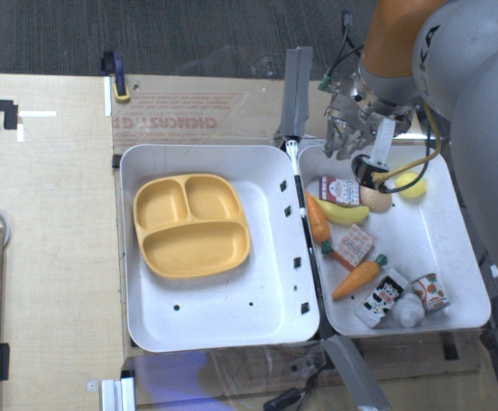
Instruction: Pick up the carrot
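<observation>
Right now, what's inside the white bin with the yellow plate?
The left bin holds just the yellow plate, with three sections and no food in them. Whatever lies under the plate is covered.

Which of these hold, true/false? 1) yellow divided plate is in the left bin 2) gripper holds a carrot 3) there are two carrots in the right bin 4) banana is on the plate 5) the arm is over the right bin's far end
1) True. The yellow divided plate lies in the left bin.
2) False. The gripper hangs above the right bin's far end, apart from both carrots.
3) True. One carrot lies by the divider, the other carrot nearer the middle.
4) False. The banana lies in the right bin.
5) True.
</observation>
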`<state>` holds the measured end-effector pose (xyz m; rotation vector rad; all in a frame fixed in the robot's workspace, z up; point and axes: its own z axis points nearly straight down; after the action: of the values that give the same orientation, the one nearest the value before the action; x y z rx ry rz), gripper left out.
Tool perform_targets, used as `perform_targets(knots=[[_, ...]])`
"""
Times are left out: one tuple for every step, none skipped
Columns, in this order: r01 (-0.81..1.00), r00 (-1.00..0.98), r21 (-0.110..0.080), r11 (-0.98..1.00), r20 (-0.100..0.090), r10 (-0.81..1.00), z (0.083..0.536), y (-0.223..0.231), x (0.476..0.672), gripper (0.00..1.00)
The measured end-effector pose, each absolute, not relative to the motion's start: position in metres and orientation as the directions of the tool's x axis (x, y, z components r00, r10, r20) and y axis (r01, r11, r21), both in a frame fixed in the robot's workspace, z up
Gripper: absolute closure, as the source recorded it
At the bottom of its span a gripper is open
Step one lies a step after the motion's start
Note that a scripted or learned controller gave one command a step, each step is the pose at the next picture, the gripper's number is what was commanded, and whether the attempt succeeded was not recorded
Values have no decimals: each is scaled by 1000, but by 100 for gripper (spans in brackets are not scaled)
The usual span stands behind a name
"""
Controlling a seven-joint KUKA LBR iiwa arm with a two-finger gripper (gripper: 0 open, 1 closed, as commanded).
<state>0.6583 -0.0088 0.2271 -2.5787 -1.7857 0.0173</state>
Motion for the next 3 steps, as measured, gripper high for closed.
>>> perform_targets(knots=[[988, 154, -9, -154, -2, 988, 187, -76, 636, 100], [992, -124, -5, 124, 0, 992, 188, -64, 653, 100], [992, -124, -5, 124, 0, 992, 188, -64, 653, 0]])
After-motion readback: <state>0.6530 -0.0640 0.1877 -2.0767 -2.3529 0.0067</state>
